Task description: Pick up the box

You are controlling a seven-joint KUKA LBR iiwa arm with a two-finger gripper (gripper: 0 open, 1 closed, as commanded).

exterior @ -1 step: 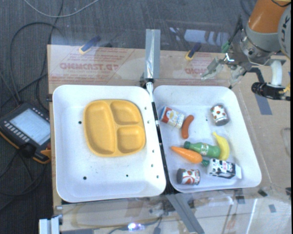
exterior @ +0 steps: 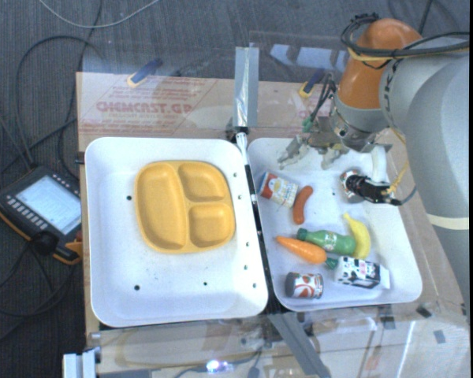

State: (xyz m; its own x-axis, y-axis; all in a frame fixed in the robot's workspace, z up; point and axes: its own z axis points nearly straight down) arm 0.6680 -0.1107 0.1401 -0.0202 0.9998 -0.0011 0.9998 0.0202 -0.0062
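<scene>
A small box [exterior: 361, 273] with a black-and-white cow pattern lies on its side near the front right corner of the right bin [exterior: 406, 288]. A second small carton [exterior: 277, 189], white with a red and orange label, lies at the bin's left side. My gripper [exterior: 309, 153] hangs over the far end of the right bin, above and to the right of that carton. Its fingers [exterior: 290, 154] are spread open with nothing between them. The cow-pattern box is well away from it, toward the front.
The right bin also holds a sausage [exterior: 301, 203], a carrot [exterior: 301, 249], a green bottle [exterior: 325, 241], a banana [exterior: 358, 235] and a red-and-white can [exterior: 303, 285]. A yellow divided plate [exterior: 184, 205] lies in the left bin [exterior: 110, 290].
</scene>
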